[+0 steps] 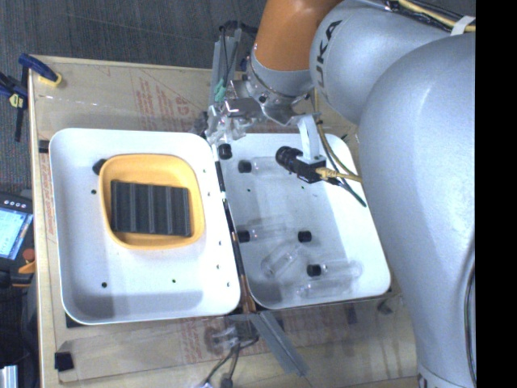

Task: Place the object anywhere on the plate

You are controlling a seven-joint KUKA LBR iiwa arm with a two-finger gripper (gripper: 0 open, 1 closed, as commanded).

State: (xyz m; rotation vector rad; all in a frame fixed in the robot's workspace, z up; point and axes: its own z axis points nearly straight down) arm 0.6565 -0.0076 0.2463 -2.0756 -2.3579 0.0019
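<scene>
At right bin's (367, 241) far-left corner, gripper (222, 124) hovers, finger state unclear; yellow rounded plate (149, 172) awaits. Next: grasp needed.

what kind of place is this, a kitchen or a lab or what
Most likely a robotics lab or test cell, not a kitchen. A grey KUKA arm reaches over a wooden bench bearing two white bins, one holding a yellow plate, with clamps and cables nearby.

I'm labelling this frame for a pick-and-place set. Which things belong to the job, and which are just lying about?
Part of the job:
- yellow rounded plate with a dark ribbed centre, in the left white bin
- clear plastic pieces, in the right white bin
- gripper, at the right bin's far left corner

Just lying about:
- blue clamp
- small screen device
</scene>
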